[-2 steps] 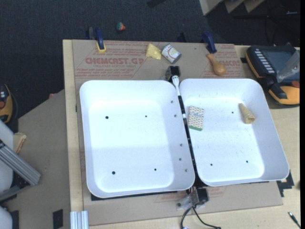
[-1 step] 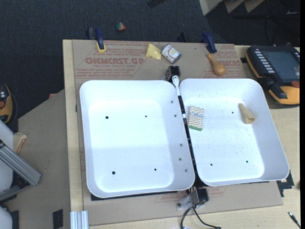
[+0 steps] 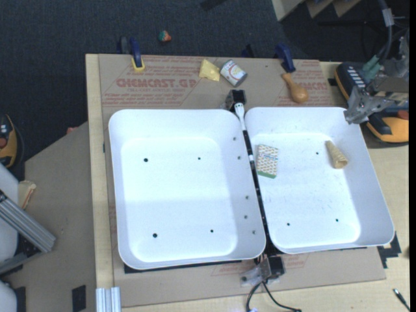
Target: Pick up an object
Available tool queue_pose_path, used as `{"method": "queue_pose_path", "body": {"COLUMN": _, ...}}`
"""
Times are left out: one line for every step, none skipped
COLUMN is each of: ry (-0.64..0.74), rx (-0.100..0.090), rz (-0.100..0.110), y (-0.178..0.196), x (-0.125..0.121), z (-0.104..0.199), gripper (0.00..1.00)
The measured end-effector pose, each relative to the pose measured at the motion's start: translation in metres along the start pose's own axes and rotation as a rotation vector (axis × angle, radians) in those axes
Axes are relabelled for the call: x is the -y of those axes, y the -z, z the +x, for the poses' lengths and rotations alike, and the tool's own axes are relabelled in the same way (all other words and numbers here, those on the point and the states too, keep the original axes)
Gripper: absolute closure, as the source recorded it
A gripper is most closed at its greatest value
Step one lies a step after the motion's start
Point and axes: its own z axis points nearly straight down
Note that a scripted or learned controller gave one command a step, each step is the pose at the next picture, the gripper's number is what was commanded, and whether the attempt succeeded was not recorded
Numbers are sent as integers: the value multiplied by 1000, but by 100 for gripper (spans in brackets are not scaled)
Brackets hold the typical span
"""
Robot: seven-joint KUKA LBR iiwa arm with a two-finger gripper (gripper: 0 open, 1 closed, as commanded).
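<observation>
camera view: two shallow white bins are seen side by side on the worktop. the left bin has nothing lying in it apart from small dark dots on its floor. in the right bin, a speckled rectangular sponge lies flat near the left wall, close to the seam between the bins. a tan cone-shaped object lies on its side toward the right bin's upper right, well apart from the sponge.

the gripper is seen at the right edge, over the upper right corner of the right bin, apart from both objects. whether the jaws are wide or narrow cannot be told, as they are blurred and seen at a slant; nothing is seen between them.

on the board behind the bins, a yellow wedge, a small white box just beside it, and a wooden pear-shaped piece are laid. two blue clamps are fixed along the back edge.
</observation>
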Motion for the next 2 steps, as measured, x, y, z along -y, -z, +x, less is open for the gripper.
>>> {"method": "queue_pose_path", "body": {"ry": -14, "rx": 13, "rz": -27, "y": 149, "x": -8, "z": -77, "gripper": 100}}
{"method": "queue_pose_path", "body": {"ry": -13, "rx": 0, "rz": 2, "y": 57, "x": 55, "z": -102, "gripper": 100}}
